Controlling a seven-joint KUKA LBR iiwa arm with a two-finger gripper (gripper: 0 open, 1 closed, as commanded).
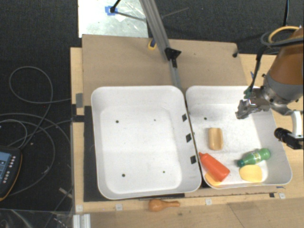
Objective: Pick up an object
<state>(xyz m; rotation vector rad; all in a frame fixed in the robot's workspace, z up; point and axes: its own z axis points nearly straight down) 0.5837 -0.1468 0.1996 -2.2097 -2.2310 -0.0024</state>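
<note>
Bins side by side on the bench: left bin [137,96] well to the left of my fingers, right bin [223,99] under me. Objects all sit toward the right bin's near end, likely scattered there for picking, none lined up. Left to right: orange cone-shaped piece [214,166] down and left of my fingers at the bin's near-left corner, tan block [215,138] below-left and closest to me, green bottle [254,156] below, yellow lump [251,173] just beside it. My gripper [243,110] hangs over the far right part of the bin, wrist tilted in from the right, fingertips pointing down-left. Nothing between my fingers; how wide they are, cannot tell. Tan block looks like the easiest pick.
</note>
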